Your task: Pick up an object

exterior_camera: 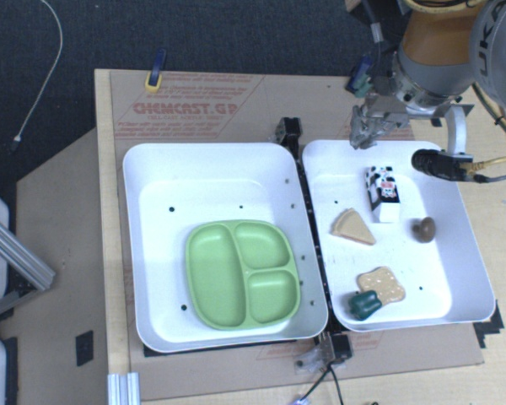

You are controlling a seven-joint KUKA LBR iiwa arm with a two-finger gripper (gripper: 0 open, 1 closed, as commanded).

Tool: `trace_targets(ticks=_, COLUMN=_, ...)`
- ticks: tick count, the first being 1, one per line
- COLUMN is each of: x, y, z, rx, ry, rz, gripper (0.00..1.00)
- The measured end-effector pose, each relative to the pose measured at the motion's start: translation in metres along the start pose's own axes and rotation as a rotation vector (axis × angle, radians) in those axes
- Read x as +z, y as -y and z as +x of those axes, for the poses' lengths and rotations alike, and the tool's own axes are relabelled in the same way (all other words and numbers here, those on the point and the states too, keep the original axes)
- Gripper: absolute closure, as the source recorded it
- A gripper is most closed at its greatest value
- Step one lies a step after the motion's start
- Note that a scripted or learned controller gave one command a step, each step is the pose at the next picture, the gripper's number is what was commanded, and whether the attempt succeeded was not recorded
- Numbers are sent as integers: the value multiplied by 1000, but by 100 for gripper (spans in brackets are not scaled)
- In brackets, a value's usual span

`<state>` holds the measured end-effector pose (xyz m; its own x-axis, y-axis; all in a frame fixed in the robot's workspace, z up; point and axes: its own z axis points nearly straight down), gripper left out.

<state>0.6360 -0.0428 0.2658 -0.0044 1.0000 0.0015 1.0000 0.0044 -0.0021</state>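
Here, the grey arm with its orange band [443, 24] reaches in from the right, and its two-finger gripper [364, 137] hangs over the far edge of the right-hand shallow white bin [468, 251], near that bin's far left corner; nothing is seen between its fingers, and how far apart they stand cannot be told from this view. The nearest candidate for picking, a small black-and-white patterned carton [383, 193], lies on the bin floor just beside and nearer the camera than the gripper, apart from it; its long axis runs roughly from the far side to the near side of the bin, tilted slightly, with its plain white end toward the camera. Close by on the near left lies a tan wedge-shaped piece [352, 226], its narrow tip pointing to the far left. A small brown rounded object [423, 229] sits to the right of the carton, apart from it. Toward the near edge, a flat beige slice shaped like toast [382, 284] touches a dark teal rounded object [363, 305] at its near left corner. A black cylindrical fitting [434, 163] on the arm overhangs the bin's far right. The left-hand white bin [152, 226] holds a pale green three-compartment plastic tray [240, 272], well apart from the gripper
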Motion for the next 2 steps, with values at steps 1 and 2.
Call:
trace_targets(ticks=1, x=19, y=11, z=56, rx=-1, ry=0, rz=1, gripper=100)
trace_targets(ticks=2, x=16, y=22, z=110, rx=0, ry=1, rz=0, gripper=100)
